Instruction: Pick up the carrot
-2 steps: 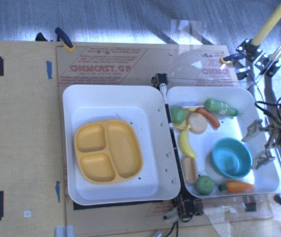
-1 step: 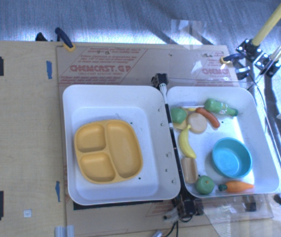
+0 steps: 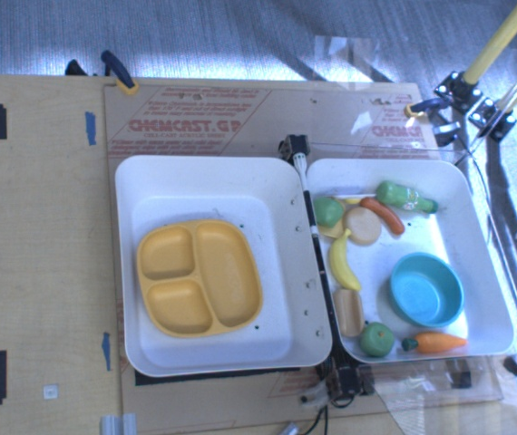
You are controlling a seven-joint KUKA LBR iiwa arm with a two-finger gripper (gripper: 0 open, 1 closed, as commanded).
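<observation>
Carrot (image 3: 438, 342) in right bin (image 3: 490, 270) by near wall, just beside blue bowl (image 3: 426, 290), perhaps touching, gripper state cannot be told

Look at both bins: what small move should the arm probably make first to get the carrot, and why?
Probably bring the gripper in above the carrot, which lies flat at the near edge of the right bin, just below the blue bowl and beside a green fruit. Approaching from directly overhead should avoid both neighbours.

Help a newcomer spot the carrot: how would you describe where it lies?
Look in the right bin. At its near edge, just below the blue bowl, lies the carrot. It is orange and tapered, beside a round green fruit.
</observation>
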